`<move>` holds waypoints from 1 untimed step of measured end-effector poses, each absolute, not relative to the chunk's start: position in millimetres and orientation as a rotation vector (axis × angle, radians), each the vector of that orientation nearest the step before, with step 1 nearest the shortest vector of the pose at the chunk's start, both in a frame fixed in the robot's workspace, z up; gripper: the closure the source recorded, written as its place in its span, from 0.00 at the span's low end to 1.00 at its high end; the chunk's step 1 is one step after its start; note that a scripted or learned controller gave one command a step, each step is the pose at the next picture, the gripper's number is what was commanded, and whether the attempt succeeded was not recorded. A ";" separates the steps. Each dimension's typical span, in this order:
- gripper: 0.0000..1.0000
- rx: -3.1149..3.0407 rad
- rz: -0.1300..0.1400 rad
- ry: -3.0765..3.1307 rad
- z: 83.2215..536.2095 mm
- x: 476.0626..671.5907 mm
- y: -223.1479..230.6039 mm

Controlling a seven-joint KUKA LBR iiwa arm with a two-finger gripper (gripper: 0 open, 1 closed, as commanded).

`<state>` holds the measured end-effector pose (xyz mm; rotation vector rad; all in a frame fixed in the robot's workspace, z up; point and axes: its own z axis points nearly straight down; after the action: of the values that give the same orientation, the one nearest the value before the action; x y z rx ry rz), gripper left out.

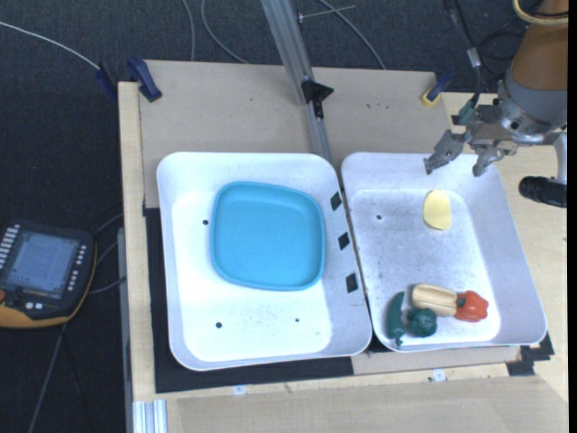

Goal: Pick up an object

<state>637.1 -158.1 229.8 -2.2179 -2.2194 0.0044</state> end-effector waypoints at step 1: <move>0.00 -2.219 0.003 -2.220 184.7 632.4 -151.6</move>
<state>632.4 -151.6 184.7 -2.2188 -2.2198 0.0030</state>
